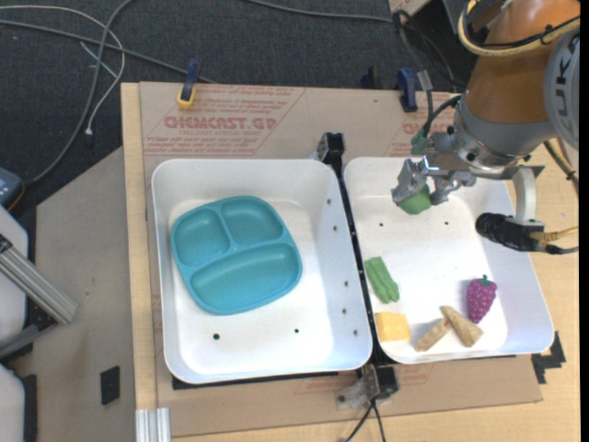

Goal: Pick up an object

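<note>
My gripper [422, 191] hangs over the back part of the right bin [460, 247]. A small round green object [416, 203] sits between its two grey fingers, which are closed against it. Nearer the front of that bin lie a long green vegetable piece [380, 279], a yellow cheese cube [393, 326], two tan bread-like sticks [448, 328] and a purple bunch of grapes [480, 297]. The arm's orange band [520, 26] rises at the upper right.
The left bin [313, 339] bears a teal divided plate [237, 253]. A black divider [348, 247] runs between the two bins. A black cable fitting [504, 230] juts over the right bin's right side. Blue clamps [190, 79] hold the cardboard base.
</note>
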